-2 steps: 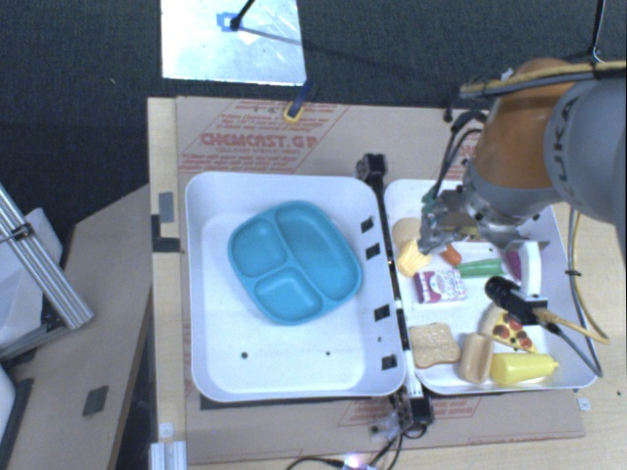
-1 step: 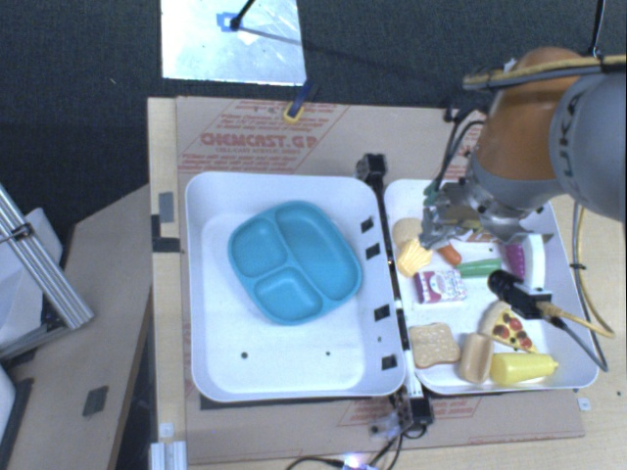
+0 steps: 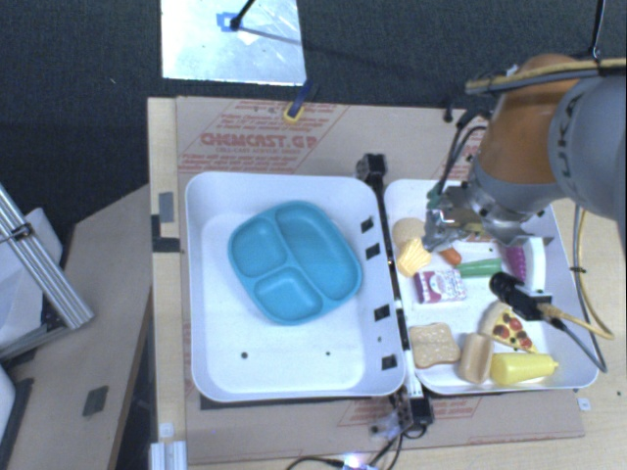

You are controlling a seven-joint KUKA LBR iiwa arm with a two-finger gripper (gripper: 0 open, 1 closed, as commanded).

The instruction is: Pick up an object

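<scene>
Camera view: gripper [image 3: 441, 225] low over right bin [image 3: 568, 262], above toy food, namely cheese wedge [image 3: 413, 258], carrot [image 3: 450, 257], pizza slice [image 3: 507, 327]; finger opening cannot be told; nothing visibly lifted; pick judged pending; blue divided plate [image 3: 294, 260] in left bin [image 3: 211, 292]

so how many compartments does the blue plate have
3. The blue plate lies in the left bin: one compartment at its upper left, one along its upper right, one at its lower end. None looks hidden.
</scene>
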